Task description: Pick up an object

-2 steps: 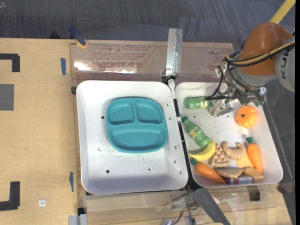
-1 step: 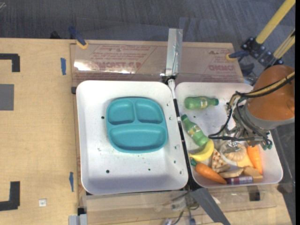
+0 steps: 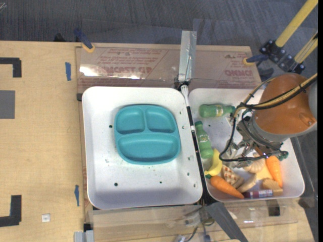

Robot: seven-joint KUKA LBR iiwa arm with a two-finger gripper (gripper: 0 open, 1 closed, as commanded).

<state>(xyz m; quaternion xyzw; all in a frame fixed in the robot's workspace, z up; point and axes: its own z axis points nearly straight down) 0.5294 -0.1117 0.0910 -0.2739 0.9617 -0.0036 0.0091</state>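
Hovering over crowded plastic toy food [image 3: 242,178] in the right white bin [image 3: 298,185], the pincer [image 3: 251,153] risks snagging neighbours; we cannot tell its state.

Toy food [image 3: 237,178] heaped in right bin [image 3: 298,185]

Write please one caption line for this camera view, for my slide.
Robot arm reaches into the right bin over toy food; a teal divided plate lies in the left bin.

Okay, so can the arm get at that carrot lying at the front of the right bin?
Probably yes. The carrot lies on top of the pile near the front wall of the right bin, nothing covers it, and the gripper hangs just above and behind it. The bin wall and neighbouring toys crowd it.
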